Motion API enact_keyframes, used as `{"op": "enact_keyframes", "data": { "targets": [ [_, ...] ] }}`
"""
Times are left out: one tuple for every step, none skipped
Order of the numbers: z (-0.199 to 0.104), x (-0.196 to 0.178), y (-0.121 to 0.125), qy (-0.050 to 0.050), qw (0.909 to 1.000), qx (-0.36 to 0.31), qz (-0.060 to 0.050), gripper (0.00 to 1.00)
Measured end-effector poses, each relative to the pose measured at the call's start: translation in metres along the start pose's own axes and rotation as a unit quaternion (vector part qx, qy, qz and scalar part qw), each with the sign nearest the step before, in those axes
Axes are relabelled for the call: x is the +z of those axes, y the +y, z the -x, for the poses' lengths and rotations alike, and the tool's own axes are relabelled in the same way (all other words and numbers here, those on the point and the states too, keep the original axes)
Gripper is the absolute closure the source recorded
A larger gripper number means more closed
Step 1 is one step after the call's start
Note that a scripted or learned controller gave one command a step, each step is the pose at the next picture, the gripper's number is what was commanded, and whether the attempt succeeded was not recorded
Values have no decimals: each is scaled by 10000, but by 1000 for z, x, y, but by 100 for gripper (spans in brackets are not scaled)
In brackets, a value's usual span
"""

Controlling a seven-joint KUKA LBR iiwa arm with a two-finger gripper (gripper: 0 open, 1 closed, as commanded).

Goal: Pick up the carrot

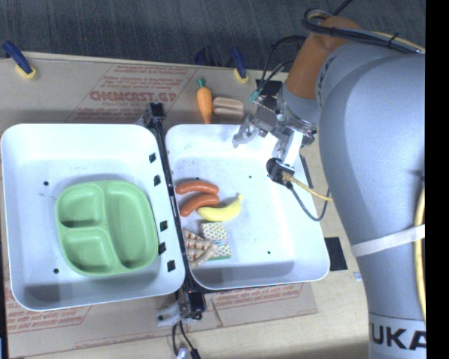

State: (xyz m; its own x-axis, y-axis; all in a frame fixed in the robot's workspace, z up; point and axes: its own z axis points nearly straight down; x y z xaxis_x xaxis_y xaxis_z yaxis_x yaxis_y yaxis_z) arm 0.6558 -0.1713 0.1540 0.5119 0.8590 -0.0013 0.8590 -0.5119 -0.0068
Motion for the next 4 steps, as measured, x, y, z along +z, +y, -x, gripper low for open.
{"op": "enact_keyframes", "data": {
  "targets": [
    [20, 63, 13, 3, 9873, 1587, -8, 0],
    [49, 63, -61, 0, 9851, 1722, 0, 0],
    [49, 53, -61, 0, 9854, 1703, -16, 100],
    [89, -20, -93, 5, 9999, -172, 5, 100]
  ]
}}
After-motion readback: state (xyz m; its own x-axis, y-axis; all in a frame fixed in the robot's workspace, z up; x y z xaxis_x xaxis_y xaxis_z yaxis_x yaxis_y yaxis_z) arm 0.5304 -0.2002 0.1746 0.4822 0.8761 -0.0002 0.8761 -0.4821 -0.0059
